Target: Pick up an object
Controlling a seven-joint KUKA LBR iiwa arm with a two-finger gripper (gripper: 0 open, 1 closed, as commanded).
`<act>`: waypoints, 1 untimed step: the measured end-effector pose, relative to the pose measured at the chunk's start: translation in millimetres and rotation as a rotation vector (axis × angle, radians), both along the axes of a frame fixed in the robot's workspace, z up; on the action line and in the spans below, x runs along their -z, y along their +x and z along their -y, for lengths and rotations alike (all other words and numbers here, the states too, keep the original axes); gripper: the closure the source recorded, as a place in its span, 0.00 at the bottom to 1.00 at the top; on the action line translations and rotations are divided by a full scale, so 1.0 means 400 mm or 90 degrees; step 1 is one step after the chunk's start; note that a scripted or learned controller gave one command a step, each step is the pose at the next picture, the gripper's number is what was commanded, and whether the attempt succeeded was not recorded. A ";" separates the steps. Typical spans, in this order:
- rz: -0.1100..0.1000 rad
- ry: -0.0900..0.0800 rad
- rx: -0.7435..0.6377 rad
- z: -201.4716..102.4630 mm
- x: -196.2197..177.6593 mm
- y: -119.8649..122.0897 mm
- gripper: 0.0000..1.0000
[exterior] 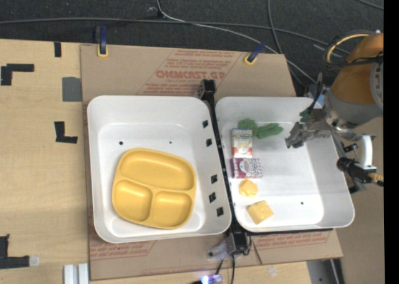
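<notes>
In the right bin (324,205) lie a green toy (260,129) at the back, a small carton with a red and purple label (244,153) beside the divider, a small round yellow piece (249,188) and a yellow block (260,211) toward the front. My gripper (298,137) hangs over the right bin's back right part, to the right of the green toy and apart from it. Nothing shows between its fingers. The arm's grey wrist and orange band stand at the right edge.
The left bin (103,120) holds a yellow three-compartment tray (153,187). Both bins rest on a cardboard sheet (187,70) on the wooden bench. Black cables (156,11) run across the dark floor behind. The right bin's centre floor (293,176) is bare.
</notes>
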State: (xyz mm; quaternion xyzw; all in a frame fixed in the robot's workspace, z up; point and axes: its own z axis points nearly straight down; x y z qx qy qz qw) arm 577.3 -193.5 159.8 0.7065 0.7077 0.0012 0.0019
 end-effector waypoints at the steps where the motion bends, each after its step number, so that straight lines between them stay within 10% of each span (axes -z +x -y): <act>1: -0.001 0.000 0.000 -0.003 -0.157 0.000 1.00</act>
